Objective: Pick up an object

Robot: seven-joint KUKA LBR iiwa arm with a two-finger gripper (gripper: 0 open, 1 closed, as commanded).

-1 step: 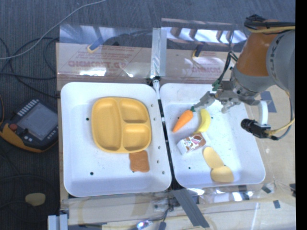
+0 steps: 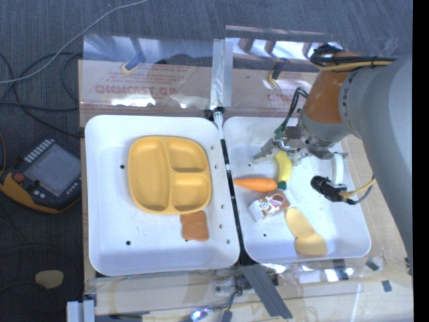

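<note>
In the right bin (image 2: 355, 237), my gripper (image 2: 297, 159) hangs low with its fingers (image 2: 263, 153) spread wide, open. A yellow banana with a green tip (image 2: 283, 167) lies just below it, between the fingers, and neither finger touches it. An orange carrot (image 2: 255, 184) lies just left of the banana, near the bin's left wall. A small white carton (image 2: 269, 206) sits in front of the carrot. A pale yellow lumpy piece (image 2: 305, 233) lies toward the bin's front.
The left bin (image 2: 100, 180) holds a yellow divided plate (image 2: 169, 174) and a brown toast slice (image 2: 195, 226) in front of it. A ridge (image 2: 228, 180) divides the two bins. The arm's grey body (image 2: 385, 113) looms over the right bin's back right.
</note>
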